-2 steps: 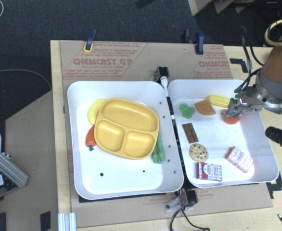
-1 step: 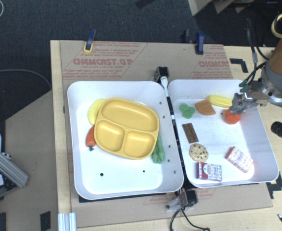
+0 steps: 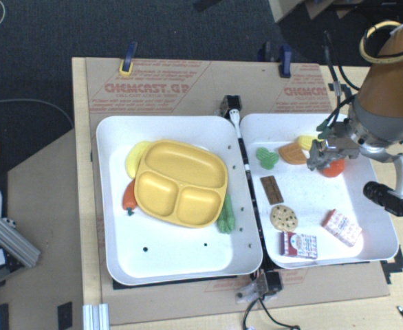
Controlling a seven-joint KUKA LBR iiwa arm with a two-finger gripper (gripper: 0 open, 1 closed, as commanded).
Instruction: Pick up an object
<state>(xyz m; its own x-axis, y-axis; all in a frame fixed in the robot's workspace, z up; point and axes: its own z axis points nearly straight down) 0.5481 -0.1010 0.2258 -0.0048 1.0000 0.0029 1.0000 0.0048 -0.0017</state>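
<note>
Right of the yellow tray (image 3: pixel 179 183), the hand (image 3: pixel 323 158) hangs over a red object (image 3: pixel 333 168); its grip state is unclear.

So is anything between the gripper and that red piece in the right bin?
Nothing visible does. The gripper sits right over the red piece, whose lower half shows below it; the orange piece lies beside it.

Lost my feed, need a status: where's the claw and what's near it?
Claw low in right bin. Over red tomato; grip unconfirmed. Orange piece and green piece close beside.
</note>
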